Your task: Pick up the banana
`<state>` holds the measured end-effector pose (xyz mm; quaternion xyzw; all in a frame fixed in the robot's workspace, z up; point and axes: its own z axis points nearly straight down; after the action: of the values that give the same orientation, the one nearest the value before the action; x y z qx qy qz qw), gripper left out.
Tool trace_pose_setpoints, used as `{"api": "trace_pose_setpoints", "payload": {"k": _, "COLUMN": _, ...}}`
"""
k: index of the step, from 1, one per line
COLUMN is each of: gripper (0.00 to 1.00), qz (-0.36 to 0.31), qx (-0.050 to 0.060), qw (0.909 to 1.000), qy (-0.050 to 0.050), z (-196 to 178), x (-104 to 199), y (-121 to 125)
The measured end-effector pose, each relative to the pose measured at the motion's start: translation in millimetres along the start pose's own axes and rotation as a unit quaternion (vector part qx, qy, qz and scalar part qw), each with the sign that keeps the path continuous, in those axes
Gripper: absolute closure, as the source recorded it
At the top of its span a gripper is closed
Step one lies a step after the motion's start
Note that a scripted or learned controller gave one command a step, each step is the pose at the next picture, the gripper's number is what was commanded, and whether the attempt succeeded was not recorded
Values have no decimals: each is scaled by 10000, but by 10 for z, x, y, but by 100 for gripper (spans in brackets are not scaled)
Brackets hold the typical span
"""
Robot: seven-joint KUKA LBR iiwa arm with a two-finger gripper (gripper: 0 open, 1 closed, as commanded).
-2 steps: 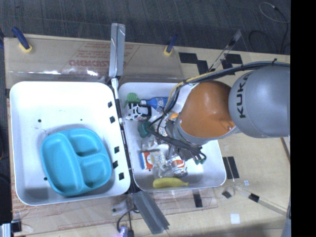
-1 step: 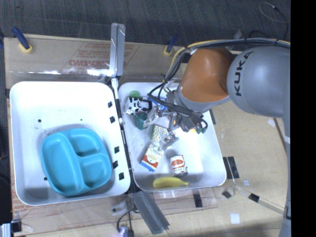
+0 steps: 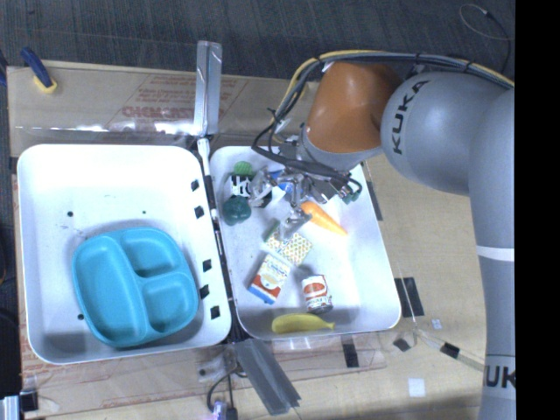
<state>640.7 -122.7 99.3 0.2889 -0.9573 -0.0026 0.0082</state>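
The yellow banana (image 3: 302, 323) lies flat along the near wall of the right bin (image 3: 378, 278), just below a small red-labelled can (image 3: 317, 293). My gripper (image 3: 296, 206) hangs under the orange wrist band in the far half of that bin, right beside an orange carrot (image 3: 325, 220). It is well away from the banana, about half a bin length farther back. The wrist and cables hide much of the gripper.
Also in the right bin are a small carton (image 3: 269, 278), a patterned packet (image 3: 290, 248), a dark green round object (image 3: 236, 208) and a black-and-white item (image 3: 241, 185). A blue divided tray (image 3: 136, 283) sits in the left bin (image 3: 44, 191).
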Motion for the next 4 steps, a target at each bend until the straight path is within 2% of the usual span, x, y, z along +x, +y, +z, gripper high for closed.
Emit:
{"api": "trace_pose_setpoints", "payload": {"k": 1, "gripper": 0, "qz": 1419, "qx": -55, "qw": 9898, "qy": 136, "z": 71, "x": -78, "y": -38}}
{"api": "trace_pose_setpoints", "payload": {"k": 2, "gripper": 0, "qz": 1558, "qx": 60, "qw": 9877, "qy": -100, "z": -1661, "x": 202, "y": -401}}
{"api": "trace_pose_setpoints", "payload": {"k": 3, "gripper": 0, "qz": 2682, "qx": 26, "qw": 9633, "qy": -78, "z": -581, "x": 425, "y": 539}}
{"api": "trace_pose_setpoints", "payload": {"k": 4, "gripper": 0, "qz": 3062, "qx": 36, "qw": 9519, "qy": -96, "z": 69, "x": 966, "y": -414}}
